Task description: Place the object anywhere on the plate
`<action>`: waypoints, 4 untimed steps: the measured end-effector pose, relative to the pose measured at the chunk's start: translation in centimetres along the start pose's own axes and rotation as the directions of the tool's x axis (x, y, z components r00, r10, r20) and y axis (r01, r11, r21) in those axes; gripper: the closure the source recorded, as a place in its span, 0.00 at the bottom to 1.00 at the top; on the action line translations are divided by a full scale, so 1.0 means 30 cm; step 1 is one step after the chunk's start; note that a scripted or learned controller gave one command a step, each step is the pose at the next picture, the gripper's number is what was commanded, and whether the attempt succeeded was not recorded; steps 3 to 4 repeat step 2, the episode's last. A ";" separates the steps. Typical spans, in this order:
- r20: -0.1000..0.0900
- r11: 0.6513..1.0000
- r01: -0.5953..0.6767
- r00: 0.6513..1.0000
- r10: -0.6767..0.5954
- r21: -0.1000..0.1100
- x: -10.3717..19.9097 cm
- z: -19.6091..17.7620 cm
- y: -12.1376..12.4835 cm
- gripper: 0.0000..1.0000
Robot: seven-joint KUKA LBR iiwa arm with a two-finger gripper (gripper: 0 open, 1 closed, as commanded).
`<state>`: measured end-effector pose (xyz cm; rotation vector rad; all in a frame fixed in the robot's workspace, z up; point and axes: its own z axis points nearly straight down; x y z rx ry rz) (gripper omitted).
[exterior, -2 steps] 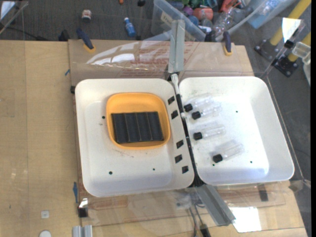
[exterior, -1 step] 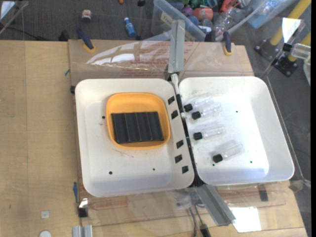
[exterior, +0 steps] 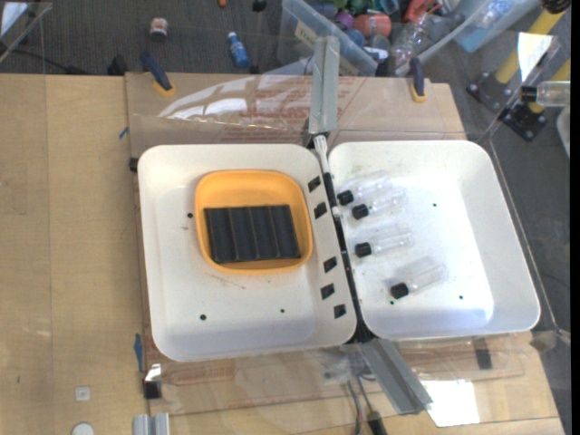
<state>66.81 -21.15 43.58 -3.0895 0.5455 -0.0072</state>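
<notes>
An orange square plate [exterior: 210,190] lies in the left white bin [exterior: 168,279], a little left of the bin's middle. A black ridged rectangular block [exterior: 252,234] rests flat on the plate and covers most of its floor. In the right white bin [exterior: 476,243] lie several clear plastic vials with black caps, one at the top [exterior: 373,191], one in the middle [exterior: 388,242] and one lower down [exterior: 417,277]. They sit in the bin's left half, close to the divider.
A metal bar [exterior: 323,80] runs back from the seam between the bins, and small black clips [exterior: 330,263] line that seam. A clear tub of coloured toys [exterior: 381,7] stands behind the bench. Wooden bench top [exterior: 63,243] lies to the left.
</notes>
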 end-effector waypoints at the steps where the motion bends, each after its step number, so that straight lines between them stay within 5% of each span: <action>1: 0.002 0.988 0.153 0.988 -0.153 0.001 0.009 0.002 0.023 1.00; 4: 0.002 0.988 0.155 0.988 -0.155 0.000 0.008 0.002 0.020 1.00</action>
